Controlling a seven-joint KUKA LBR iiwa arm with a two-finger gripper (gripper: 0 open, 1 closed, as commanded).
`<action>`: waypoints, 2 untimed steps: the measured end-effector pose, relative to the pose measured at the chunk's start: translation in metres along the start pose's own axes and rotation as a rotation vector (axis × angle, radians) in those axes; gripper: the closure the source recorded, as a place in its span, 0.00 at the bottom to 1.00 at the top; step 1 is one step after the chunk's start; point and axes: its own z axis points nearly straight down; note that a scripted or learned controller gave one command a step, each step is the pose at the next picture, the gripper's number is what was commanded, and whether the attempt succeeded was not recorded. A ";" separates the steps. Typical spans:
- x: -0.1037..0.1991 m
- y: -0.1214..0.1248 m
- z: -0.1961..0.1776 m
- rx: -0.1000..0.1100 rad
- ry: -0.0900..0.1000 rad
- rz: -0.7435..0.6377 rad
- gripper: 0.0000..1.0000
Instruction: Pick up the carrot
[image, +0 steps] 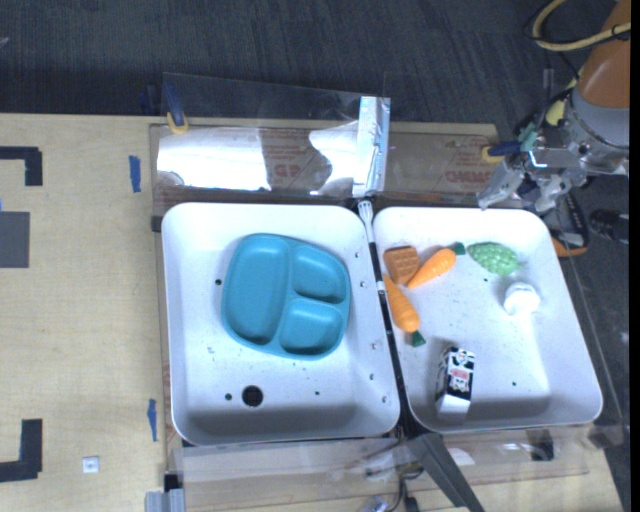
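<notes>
The gripper (520, 185) hangs above the right bin's (575, 385) far right corner; whether it is open cannot be told. One carrot (432, 268) lies in that bin beside a waffle-like brown piece (401, 262); a second carrot (404, 309) lies along the left wall.

was a light wooden bench top (80, 330) on the left, with black corner marks (28, 165) and bits of blue tape (134, 172). behind it lay dark grey floor (280, 40). had a clear plastic sheet (270, 150) standing at the back, shiny with white glare. sat under bright, even light from above. showed a yellow cable (560, 25) curled at the top right corner, over the dark floor.
</notes>
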 end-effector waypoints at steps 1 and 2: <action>0.055 -0.002 0.101 0.006 0.002 -0.128 0.00; 0.032 -0.021 0.177 -0.021 0.000 -0.106 0.00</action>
